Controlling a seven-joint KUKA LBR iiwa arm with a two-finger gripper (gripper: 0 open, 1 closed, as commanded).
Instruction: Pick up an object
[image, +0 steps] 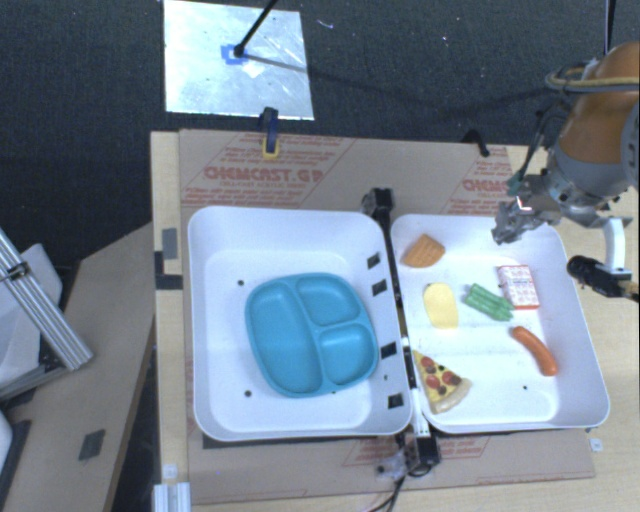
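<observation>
The right bin (575, 400) holds several toy foods: an orange wedge (424, 251), a yellow piece (440, 305), a green piece (487, 301), a small red-and-white packet (517, 286), a sausage (534, 351) and a pizza slice (441, 381). My gripper (508, 226) hangs over the bin's far right corner, above and behind the packet, a good way right of the orange wedge. Nothing shows between its fingers. The arm's orange band (603, 120) rises at the right edge.
The left bin (215, 250) holds a blue divided tray (309, 332). A black clip strip (385, 280) runs between the bins. Both bins rest on cardboard (270, 170); a yellow clamp (270, 135) stands at its far edge. An aluminium rail (35, 310) lies at the left.
</observation>
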